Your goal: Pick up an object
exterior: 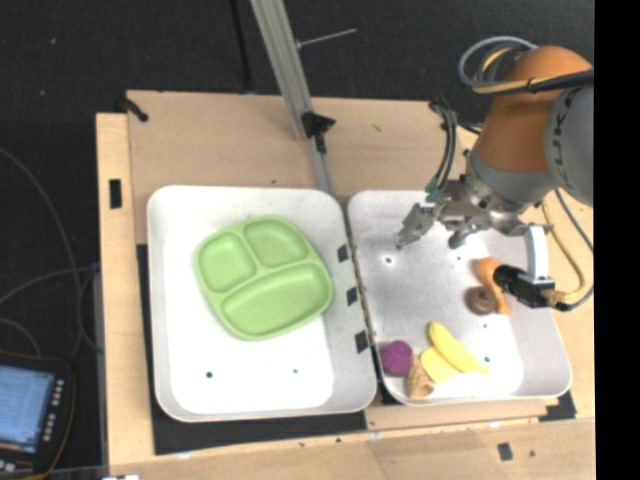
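— How was the arm (560, 138) built?
— Grey casing was seen, with an orange band (520, 118) just above the wrist.
— And cabling?
— Dark cables were looped beside the gripper (437, 228); metal fingers were fitted.

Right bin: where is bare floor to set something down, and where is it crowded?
Bare: the right bin's middle and left side, below the gripper. Crowded: the near edge with purple ball and banana, and the right side by the orange piece.
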Motion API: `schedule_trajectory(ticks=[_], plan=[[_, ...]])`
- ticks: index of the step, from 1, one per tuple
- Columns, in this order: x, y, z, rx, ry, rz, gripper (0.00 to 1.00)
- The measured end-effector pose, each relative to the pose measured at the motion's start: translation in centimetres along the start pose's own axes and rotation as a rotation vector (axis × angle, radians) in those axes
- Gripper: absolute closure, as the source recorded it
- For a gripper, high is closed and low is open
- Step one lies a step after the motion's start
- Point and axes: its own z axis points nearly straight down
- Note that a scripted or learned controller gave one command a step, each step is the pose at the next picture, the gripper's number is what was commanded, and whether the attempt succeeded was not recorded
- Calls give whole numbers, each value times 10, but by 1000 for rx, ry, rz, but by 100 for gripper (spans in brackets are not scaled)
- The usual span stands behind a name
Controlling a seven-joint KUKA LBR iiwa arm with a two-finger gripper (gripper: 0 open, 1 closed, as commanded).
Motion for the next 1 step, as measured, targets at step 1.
schedule_trajectory(ticks=[1], plan=[[0,0,0,0,0,1,0]])
